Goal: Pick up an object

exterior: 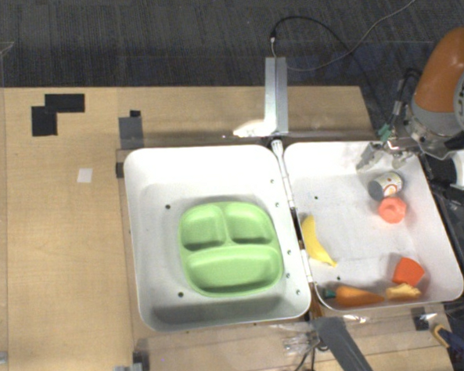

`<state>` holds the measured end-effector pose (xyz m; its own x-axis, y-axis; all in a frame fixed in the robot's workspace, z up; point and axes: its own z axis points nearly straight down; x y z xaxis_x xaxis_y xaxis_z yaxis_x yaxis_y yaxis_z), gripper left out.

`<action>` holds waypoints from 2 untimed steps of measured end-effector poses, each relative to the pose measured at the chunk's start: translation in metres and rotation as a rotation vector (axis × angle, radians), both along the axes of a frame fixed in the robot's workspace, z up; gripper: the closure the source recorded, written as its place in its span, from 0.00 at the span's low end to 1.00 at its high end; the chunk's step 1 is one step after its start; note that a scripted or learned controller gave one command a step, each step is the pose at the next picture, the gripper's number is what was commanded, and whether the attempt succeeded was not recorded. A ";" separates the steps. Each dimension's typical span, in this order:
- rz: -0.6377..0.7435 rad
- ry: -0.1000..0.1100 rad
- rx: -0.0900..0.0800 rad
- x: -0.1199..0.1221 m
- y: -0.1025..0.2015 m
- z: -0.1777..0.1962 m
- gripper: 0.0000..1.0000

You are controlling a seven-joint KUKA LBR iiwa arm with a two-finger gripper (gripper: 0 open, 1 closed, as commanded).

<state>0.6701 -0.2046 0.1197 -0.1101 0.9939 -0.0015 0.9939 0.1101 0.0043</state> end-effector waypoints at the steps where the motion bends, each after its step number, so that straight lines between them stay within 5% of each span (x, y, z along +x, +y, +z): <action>1: -0.021 -0.008 -0.002 -0.032 0.000 -0.021 0.00; 2: -0.024 -0.006 -0.001 -0.078 -0.001 -0.030 0.00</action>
